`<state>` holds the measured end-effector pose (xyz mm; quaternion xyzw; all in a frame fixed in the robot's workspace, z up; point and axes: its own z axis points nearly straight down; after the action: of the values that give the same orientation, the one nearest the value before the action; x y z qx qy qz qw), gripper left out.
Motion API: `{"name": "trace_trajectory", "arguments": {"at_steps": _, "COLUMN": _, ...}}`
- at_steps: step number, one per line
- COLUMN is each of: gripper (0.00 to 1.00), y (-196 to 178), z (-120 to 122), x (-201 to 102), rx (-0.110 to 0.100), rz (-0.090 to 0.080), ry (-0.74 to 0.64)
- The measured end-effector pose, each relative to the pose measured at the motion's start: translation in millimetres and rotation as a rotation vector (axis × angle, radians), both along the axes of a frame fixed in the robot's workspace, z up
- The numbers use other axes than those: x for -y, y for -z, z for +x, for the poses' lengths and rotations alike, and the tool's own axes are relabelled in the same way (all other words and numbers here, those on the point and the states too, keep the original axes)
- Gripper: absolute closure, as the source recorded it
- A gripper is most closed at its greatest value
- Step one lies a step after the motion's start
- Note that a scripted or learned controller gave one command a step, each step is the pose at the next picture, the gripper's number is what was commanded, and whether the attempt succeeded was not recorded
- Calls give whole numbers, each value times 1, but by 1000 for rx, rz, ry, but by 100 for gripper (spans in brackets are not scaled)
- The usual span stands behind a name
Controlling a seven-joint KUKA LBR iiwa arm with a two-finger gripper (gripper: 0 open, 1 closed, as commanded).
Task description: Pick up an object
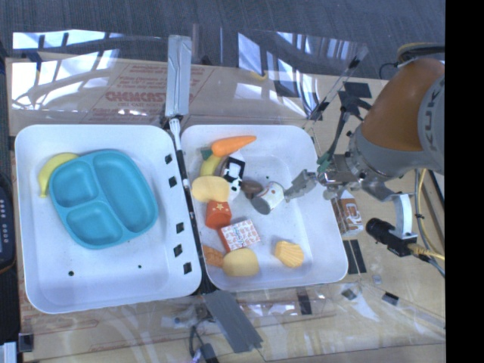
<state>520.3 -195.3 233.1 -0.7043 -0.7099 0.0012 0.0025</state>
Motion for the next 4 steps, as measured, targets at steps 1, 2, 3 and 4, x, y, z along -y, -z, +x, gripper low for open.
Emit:
{"name": "trace_trajectory", "arguments": {"at_steps": 1, "gripper": 0, "y": 107, "z": -46, "x": 0, "rx": -6, "rz": 2, "ry": -7}}
{"name": "trace_trajectory", "arguments": {"at_steps": 2, "gripper": 0, "y": 139, "z": 27, "x": -65, "rx": 8, "rz": -3, "ry": 31}}
{"name": "trace_trajectory", "arguments": {"at_steps": 3, "gripper": 0, "y": 142, "z": 86, "x": -70, "rx": 2, "rz": -2, "ry": 141}}
{"name": "trace_trajectory", "arguments": {"at_steps": 4, "gripper": 0, "y": 88, "z": 135, "x": -44, "rx": 6, "rz": -2, "ry": 6}}
